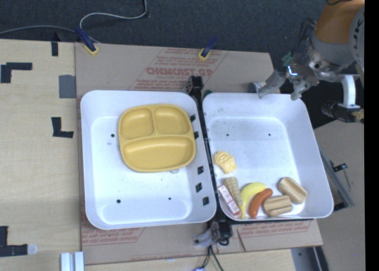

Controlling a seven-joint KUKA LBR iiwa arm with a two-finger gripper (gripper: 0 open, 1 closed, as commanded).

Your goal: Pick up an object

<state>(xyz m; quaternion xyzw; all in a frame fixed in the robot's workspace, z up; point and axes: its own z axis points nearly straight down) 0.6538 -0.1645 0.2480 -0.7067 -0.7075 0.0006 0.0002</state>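
Observation:
Toy foods lie in the right bin (260, 128) near its front edge: a pale yellow crinkled piece (224, 161), a tan cone (232, 188) beside a red-and-white packet (227, 199), a yellow fruit (251, 192), a red sausage (259, 203) and two brown bread rolls (292, 189) (277, 205). My gripper (278, 89) hangs over the right bin's back rim, far from the foods. It is open, with nothing between its fingers (262, 87).
The left bin (98, 163) holds a yellow divided plate (158, 136). Both bins rest on a cardboard sheet (148, 68) held by clamps at the back. The arm (337, 27) comes in from the upper right.

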